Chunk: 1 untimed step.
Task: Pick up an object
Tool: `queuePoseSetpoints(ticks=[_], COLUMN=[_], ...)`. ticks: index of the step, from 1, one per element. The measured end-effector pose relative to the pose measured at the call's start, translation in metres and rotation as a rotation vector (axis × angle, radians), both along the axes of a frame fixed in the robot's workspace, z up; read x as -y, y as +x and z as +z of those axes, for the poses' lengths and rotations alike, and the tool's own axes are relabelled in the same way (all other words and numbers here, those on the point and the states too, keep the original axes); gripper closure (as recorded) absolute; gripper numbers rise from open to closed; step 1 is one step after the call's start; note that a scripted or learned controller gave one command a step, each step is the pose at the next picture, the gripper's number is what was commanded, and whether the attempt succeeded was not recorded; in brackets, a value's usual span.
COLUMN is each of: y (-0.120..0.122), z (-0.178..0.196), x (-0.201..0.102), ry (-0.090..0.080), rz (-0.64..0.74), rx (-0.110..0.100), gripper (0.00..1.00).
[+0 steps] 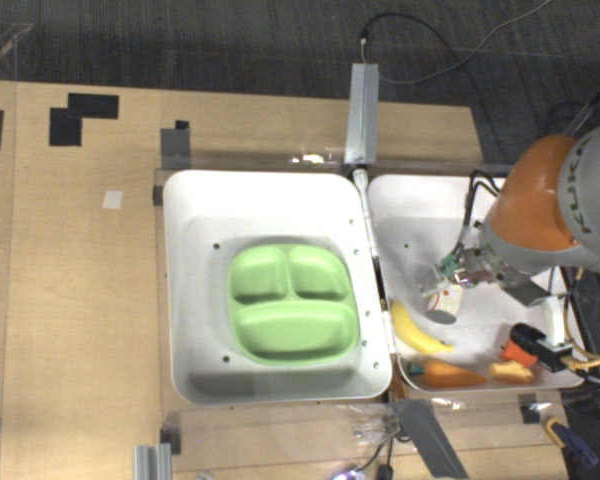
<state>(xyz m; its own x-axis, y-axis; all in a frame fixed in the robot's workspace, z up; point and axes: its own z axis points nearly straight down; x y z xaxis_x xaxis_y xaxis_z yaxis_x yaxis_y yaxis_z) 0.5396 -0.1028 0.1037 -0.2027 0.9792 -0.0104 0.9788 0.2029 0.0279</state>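
Observation:
My gripper [444, 302] hangs low over the middle of the right bin [420, 218], at the end of the grey arm with the orange band [535, 206]. A yellow banana [417, 332] lies just below and left of it, near the bin's left wall. An orange carrot [451, 374] rests along the bin's front edge. A small yellow-orange piece [513, 371] and a red-orange piece [519, 352] lie to its right. Nothing is visibly held by the gripper.
The left bin [195, 268] holds a green divided plate [292, 301] at its centre. A grey metal post [363, 113] stands behind the seam between the bins. The back half of the right bin is bare white floor.

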Motion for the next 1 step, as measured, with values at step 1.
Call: queuePoseSetpoints(ticks=[1], y=[0.0259], z=[0.1193], x=[-0.0357], ry=[0.004], rz=[0.010], rx=[-0.022], gripper=[1.00])
